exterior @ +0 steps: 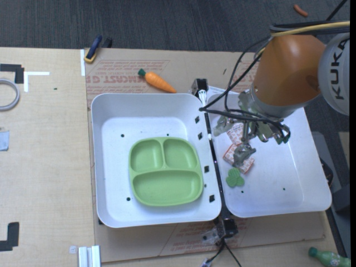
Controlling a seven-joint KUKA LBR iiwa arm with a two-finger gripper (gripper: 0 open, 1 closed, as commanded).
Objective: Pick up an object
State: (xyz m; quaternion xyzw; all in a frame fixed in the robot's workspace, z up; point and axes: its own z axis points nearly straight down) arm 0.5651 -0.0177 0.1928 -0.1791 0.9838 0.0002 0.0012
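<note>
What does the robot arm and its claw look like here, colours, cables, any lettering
The arm enters from the right: a bulky rounded orange section, joined to a light grey casing with part of the dark KUKA lettering. Below the orange part is a grey metal wrist collar. Black cables and one yellowish cable loop over it. The claw is small, grey and metallic, with thin fingers.
</note>
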